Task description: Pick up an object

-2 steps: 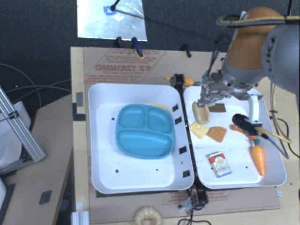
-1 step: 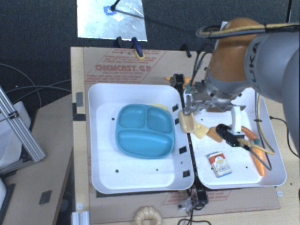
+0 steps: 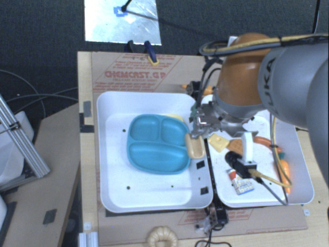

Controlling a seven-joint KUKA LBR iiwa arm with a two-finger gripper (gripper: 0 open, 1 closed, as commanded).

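The gripper (image 3: 198, 129) is seen low over the right edge of the left bin (image 3: 110, 189), directly above a tan block (image 3: 195, 148) that lies against the blue plate (image 3: 154, 143). Whether the claw is spread or clamped cannot be told, as it is masked by the wrist.

A miss is judged likely: the block is wedged between the plate's rim and the bin wall, so it could be nudged aside or tipped over instead of being seized. The plate might also be caught and dragged along, or the wall struck on the way down. A yellow wedge (image 3: 218, 142) just across the wall in the right bin (image 3: 303, 189) could be disturbed too.

The arm (image 3: 288, 81) is stretched in across the right bin, its wrist bent steeply downward.
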